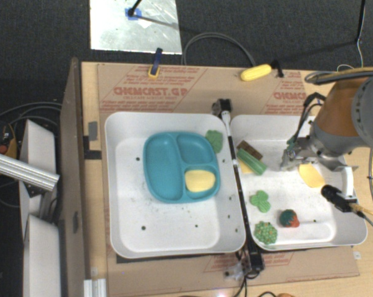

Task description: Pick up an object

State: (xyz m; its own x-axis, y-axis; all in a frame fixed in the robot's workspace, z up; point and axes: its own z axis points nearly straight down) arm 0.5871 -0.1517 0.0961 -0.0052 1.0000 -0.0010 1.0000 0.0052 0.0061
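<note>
My gripper (pixel 292 158) hangs low over the upper middle of the right bin (pixel 350 231), below the grey wrist and orange band. A yellow lemon-shaped piece (pixel 311 176) lies just to its lower right, touching or nearly touching it. To its left lie a brown block (pixel 248 148) and a green stick (pixel 252 162). Nearer the front of this bin are a green leafy piece (pixel 259 200), a green broccoli head (pixel 266 232) and a red and green ball (pixel 289 218).
The left bin (pixel 127 228) holds a blue divided plate (pixel 167 166) with a yellow item (pixel 200 180) in its lower right compartment and a green piece (pixel 214 140) at its upper right rim. A black and white part (pixel 338 197) juts out below the wrist.
</note>
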